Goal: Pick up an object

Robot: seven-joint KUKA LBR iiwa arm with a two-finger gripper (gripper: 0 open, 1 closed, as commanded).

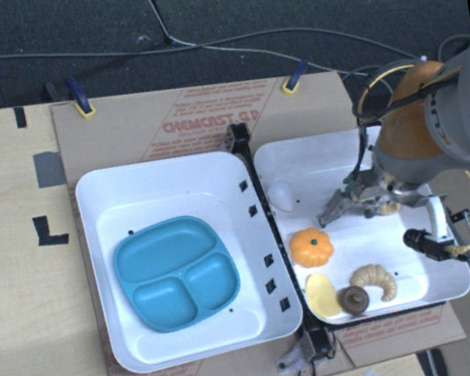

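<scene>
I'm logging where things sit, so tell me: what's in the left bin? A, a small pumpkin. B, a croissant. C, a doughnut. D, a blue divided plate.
D: the blue divided plate lies alone in the left bin, while the food items sit in the right bin.

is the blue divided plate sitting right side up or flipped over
Right side up. The blue divided plate lies flat in the left bin, and its three hollow compartments face upward with raised ridges between them.
</scene>
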